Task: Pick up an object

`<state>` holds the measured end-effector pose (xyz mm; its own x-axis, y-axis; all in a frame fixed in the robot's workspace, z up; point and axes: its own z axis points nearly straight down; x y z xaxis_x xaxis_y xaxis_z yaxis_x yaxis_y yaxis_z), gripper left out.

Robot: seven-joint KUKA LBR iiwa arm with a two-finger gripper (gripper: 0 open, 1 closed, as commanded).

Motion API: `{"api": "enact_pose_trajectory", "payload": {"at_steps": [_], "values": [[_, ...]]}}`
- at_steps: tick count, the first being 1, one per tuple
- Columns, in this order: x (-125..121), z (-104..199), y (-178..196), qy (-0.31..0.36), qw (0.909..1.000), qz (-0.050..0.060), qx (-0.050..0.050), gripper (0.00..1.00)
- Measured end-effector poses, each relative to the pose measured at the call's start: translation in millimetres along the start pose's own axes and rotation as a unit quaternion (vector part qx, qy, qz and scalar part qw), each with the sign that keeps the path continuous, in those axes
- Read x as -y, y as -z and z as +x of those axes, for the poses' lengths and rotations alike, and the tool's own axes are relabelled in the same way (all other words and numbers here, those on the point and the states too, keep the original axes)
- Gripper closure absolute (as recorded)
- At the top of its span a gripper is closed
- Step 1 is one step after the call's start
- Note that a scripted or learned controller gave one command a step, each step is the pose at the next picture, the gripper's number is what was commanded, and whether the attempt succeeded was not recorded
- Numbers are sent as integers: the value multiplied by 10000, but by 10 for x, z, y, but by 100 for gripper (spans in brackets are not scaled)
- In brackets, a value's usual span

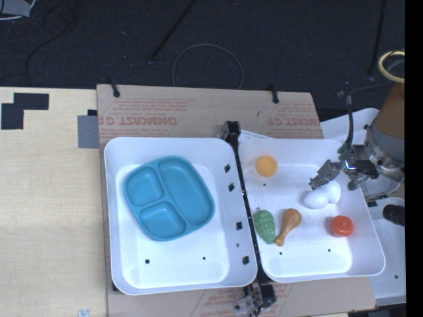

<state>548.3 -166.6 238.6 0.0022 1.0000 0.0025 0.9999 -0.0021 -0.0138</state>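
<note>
The right bin (310,263) holds an orange ball (266,166), a white egg-like piece (322,196), a red tomato-like piece (342,226), a brown drumstick (287,225) and a green leafy piece (264,225). My gripper (342,175) hangs at the bin's right side, just above and beside the white piece, with its dark fingers spread apart. Nothing sits between the fingers.
The left bin (132,269) carries a blue three-part plate (169,197). A black divider (241,203) runs between the two bins. The arm comes in from the right edge, with cables by it.
</note>
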Motion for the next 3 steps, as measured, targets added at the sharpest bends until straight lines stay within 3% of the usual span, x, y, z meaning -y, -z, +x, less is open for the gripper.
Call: {"api": "enact_pose_trajectory", "payload": {"at_steps": [1,3], "values": [[-23,-2,65,10,10000,-63,13,0],[-23,59,-827,10,10000,-34,0,0]]}}
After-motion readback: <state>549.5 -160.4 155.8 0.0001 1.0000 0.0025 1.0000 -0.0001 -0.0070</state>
